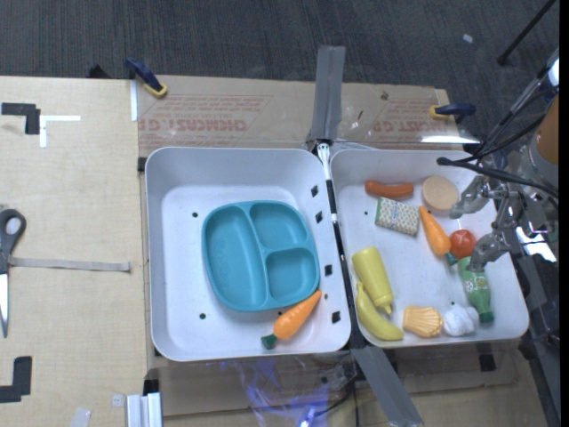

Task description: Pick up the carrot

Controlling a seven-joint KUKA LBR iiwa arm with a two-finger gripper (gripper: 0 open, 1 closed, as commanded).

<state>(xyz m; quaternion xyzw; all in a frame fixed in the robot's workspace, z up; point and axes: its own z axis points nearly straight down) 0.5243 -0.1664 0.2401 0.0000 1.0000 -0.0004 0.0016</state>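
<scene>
The gripper (pixel 484 225) hangs at the right edge of the frame, over the right bin (pixel 508 334), with its two fingers spread apart and nothing between them: one finger (pixel 469 201) lies higher in the frame, the other finger (pixel 492 247) lower.

Two carrot-like things show. One carrot (pixel 433 231) lies in the right bin just left of the gripper, its long axis running from upper left to lower right, the lower end close to a small red tomato (pixel 461 241). The second carrot (pixel 296 317) lies in the left bin (pixel 160 265), at the lower middle of the frame, slanting from lower left, where its green top is, to upper right, where its tip touches or overlaps the rim of the teal divided plate (pixel 260 254).

The right-bin carrot is much the nearer, a short shift leftward from the open fingers; the left-bin one is well apart, across the wall between the bins.

The gripper's height above the bin floor is hard to judge from this slanted view, and cables partly cross the wrist. A green bottle (pixel 476 294) sits just below the lower finger.
</scene>
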